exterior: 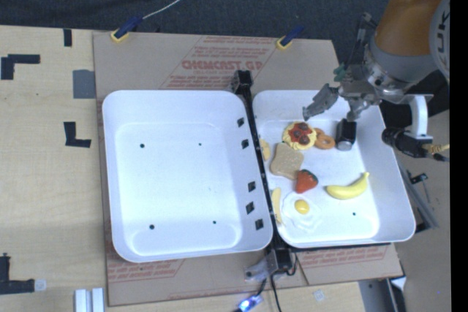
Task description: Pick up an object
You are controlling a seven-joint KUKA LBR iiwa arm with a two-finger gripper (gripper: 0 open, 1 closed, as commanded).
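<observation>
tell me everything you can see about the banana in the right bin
The banana is a small toy one, bright yellow with a smooth, glossy plastic look. It is curved and lies flat on the floor of the right bin, tips turned up toward the far side, the right tip higher. It sits in the near right part of the bin, apart from the strawberry to its left and the fried egg beyond that. Nothing touches it; the gripper is farther back.

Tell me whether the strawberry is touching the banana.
Apart. The camera view shows bare white bin floor between the strawberry and the banana in the right bin.
</observation>
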